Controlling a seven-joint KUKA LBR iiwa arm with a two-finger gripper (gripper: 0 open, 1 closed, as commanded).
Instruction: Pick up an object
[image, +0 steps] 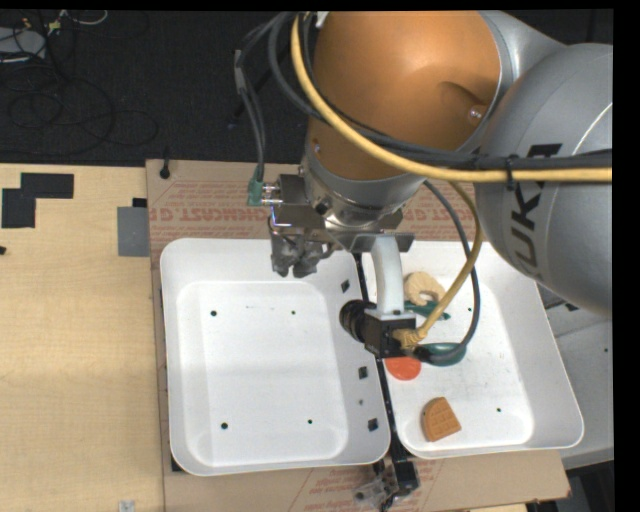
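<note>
White plastic bins sit side by side on a sheet of cardboard (210, 205) laid over the pale wood surface (70, 330). The grey arm (560, 150), with its broad orange band, reaches in from the right and hangs its gripper (297, 262) above the far rim of the left bin (260, 370), near the corner next to the divide between the two bins. From this slant, whether the jaws are released or clenched cannot be told, and nothing can be seen between them.

The objects to be picked all lie in the right bin (500, 380), well apart from the gripper. A tan wedge (440, 419) rests near the front wall. A red disc (406, 369) lies close to the inner wall, partly covered by robot hardware. A teal curved piece (448, 353) sits just beside the disc on its far side. A cream lump (425, 287) lies further back, towards the bin's far end.
</note>
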